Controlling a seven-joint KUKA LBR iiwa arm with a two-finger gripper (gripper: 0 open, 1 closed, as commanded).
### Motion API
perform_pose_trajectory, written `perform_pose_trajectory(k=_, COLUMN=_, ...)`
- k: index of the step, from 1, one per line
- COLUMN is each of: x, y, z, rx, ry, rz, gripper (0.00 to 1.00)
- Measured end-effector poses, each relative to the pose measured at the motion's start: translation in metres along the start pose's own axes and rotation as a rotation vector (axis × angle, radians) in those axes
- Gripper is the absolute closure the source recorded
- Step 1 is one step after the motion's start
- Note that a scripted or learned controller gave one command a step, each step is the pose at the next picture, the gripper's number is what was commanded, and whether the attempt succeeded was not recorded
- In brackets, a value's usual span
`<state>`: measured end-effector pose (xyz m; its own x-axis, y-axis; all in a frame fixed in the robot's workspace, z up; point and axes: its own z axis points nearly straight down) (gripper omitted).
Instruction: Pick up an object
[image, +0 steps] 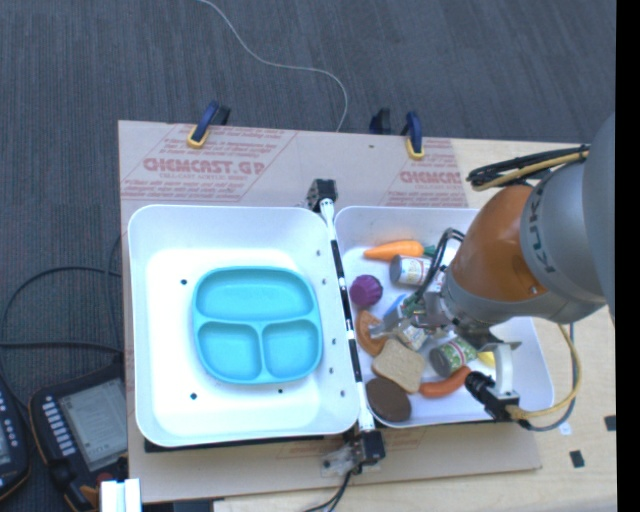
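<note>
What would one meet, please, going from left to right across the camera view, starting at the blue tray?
Blue divided tray → purple round toy → orange carrot → grey arm with its orange band.

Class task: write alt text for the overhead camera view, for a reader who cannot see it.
A grey robot arm with an orange band reaches from the right into the right-hand white bin, its gripper low among toy foods: an orange carrot, purple round piece, tan bread slice. The left-hand white bin holds a light blue three-section plate.
</note>
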<state>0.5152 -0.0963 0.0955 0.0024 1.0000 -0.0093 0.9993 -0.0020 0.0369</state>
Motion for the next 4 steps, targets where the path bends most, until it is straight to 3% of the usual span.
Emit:
perform_pose_trajectory(k=1, x=0.001, y=-0.023, z=0.002, rx=0.008, ry=0.004, rz=0.0, gripper=0.0)
perform_pose_trajectory(k=2, x=0.003, y=-0.021, z=-0.01, rx=0.009, ry=0.011, rz=-0.003, gripper=1.0)
perform_pose_trajectory(k=3, x=0.07, y=0.034, z=-0.118, rx=0.035, ry=0.009, rz=-0.004, gripper=1.0)
perform_pose_trajectory(k=4, x=0.062, y=-0.027, z=-0.137, rx=0.037, ry=0.008, rz=-0.002, gripper=1.0)
